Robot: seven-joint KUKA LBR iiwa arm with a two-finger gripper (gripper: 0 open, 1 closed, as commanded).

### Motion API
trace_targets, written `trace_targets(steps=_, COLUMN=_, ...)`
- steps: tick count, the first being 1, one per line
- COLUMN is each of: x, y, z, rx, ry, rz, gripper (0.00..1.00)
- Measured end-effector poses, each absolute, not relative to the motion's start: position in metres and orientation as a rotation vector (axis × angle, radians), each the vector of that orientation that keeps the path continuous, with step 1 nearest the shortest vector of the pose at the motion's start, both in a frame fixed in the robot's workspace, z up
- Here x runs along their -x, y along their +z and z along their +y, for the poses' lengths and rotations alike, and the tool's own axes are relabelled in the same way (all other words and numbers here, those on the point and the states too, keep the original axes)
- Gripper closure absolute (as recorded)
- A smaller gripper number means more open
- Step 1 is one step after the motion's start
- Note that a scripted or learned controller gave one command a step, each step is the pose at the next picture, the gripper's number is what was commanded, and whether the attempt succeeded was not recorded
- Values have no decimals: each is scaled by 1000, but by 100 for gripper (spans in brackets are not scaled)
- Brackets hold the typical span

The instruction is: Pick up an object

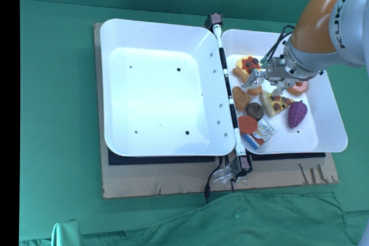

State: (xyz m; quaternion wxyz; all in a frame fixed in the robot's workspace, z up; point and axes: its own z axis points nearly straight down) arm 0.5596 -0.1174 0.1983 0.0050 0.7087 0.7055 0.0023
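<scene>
— What is under me?

— Two white bins, the left bin and the right bin, smooth plastic with a soft gloss. They sit on a rough brown cardboard sheet with frayed edges, over matt green cloth covering the bench.

— And my own body?

— My arm's shell is smooth grey, my band glossy orange. The purple grapes look like matt moulded plastic.

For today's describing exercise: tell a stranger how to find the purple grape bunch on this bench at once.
Start at the right-hand white bin, where the toy foods lie. Move to the cluster's right edge, just right of the pizza slice. The grape bunch is the sole purple thing there, knobbly and tapering downward, while its neighbours are orange, yellow or brown.
</scene>
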Motion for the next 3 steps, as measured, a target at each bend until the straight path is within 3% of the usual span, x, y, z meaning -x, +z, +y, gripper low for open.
trace_targets(steps=1, x=-564, y=187, z=-121, rx=-2214, ry=10, rz=2204, gripper=0)
trace_targets(steps=2, x=-566, y=201, z=-125, rx=-2210, ry=17, rz=2188, gripper=100)
trace_targets(steps=3, x=-564, y=267, z=-125, rx=-2217, ry=9, rz=2211, gripper=100)
